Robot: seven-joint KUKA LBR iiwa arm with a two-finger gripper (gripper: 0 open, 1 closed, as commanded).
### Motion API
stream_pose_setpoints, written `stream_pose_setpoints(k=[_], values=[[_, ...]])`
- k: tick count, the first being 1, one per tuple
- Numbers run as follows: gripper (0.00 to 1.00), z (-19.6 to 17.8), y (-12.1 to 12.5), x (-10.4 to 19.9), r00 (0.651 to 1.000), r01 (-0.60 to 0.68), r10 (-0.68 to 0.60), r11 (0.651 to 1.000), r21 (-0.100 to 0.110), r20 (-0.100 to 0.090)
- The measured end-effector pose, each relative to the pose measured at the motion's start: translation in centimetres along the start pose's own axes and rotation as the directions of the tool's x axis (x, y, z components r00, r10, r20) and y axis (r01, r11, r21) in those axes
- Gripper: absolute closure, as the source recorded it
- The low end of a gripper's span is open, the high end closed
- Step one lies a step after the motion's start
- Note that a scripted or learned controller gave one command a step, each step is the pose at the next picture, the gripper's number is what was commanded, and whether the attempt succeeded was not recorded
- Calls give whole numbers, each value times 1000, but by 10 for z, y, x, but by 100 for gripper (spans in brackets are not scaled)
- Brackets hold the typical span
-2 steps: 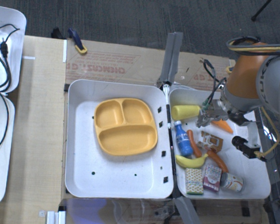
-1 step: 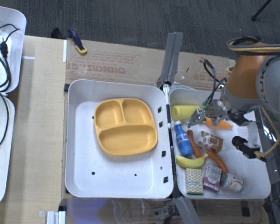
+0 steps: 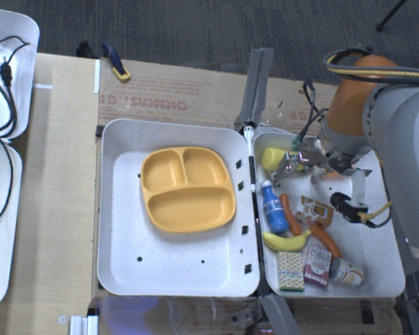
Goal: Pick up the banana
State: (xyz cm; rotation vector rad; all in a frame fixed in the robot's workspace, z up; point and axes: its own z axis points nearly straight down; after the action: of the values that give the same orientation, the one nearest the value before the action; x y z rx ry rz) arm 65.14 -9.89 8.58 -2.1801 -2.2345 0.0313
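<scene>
Near the right bin's [image 3: 386, 277] front edge the banana [image 3: 285, 242] lay unpicked; gripper [image 3: 295, 165] hovered at the back-left corner, its opening impossible to tell.

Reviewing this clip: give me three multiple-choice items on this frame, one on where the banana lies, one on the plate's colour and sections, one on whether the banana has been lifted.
1. Where is the banana?
A. On the yellow plate
B. In the right bin, near its front, beside the blue bottle
C. On the bench outside both bins

2. What is the plate in the left bin like?
A. Yellow, three sections
B. White, two sections
C. Blue, undivided

3. What is the banana's state?
A. Between the gripper's fingers
B. Lying in the bin, apart from the gripper
C. Resting on the plate

Answers:
1 B: it lies in the right bin just below the blue bottle.
2 A: the plate is yellow with two small sections above one large one.
3 B: the gripper sits farther back in the right bin, and the banana rests among the other items.
</scene>
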Motion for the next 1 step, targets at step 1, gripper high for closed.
stream_pose_setpoints(k=[1], values=[[100,-9,0,0,1000,3,-3,1000,1,2]])
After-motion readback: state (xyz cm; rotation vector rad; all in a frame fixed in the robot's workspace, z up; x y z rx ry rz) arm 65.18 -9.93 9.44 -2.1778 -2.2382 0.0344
